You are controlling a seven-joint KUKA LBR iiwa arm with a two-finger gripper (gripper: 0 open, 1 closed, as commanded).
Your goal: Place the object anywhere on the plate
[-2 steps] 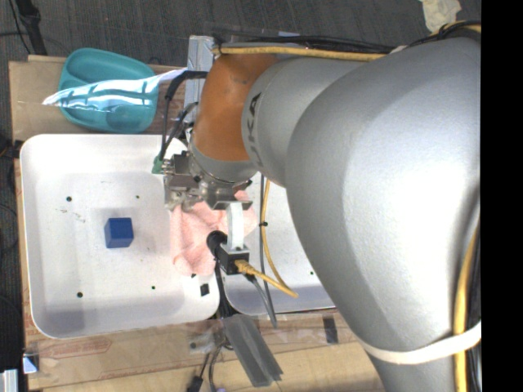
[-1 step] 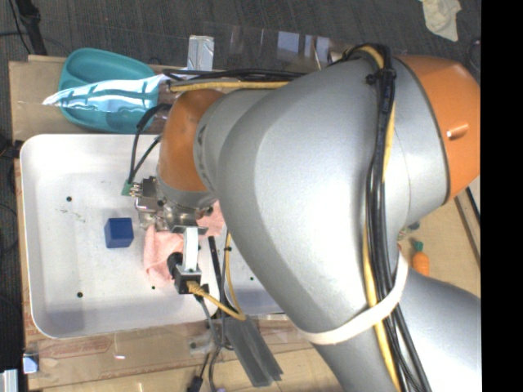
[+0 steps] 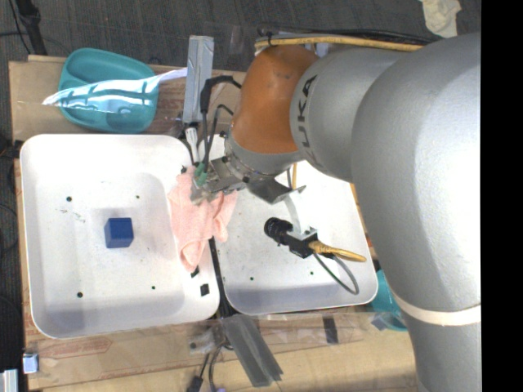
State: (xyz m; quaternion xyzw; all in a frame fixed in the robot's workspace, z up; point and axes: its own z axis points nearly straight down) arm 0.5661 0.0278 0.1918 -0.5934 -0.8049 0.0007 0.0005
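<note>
One pink cloth [image 3: 198, 219] beneath gripper [image 3: 204, 181]

A small blue cube [image 3: 119, 232] sits near the middle of the left shallow white bin [image 3: 49, 178], apart from everything else. A crumpled pink cloth [image 3: 196, 219] drapes over the rims where that bin meets the right white bin [image 3: 270, 296], at the frame's centre. The pincer [image 3: 208, 180] of the grey arm [image 3: 392, 137] is at the cloth's upper edge. A teal plastic scoop [image 3: 102, 88] lies on the wooden bench [image 3: 114, 345] in the upper left.
</note>
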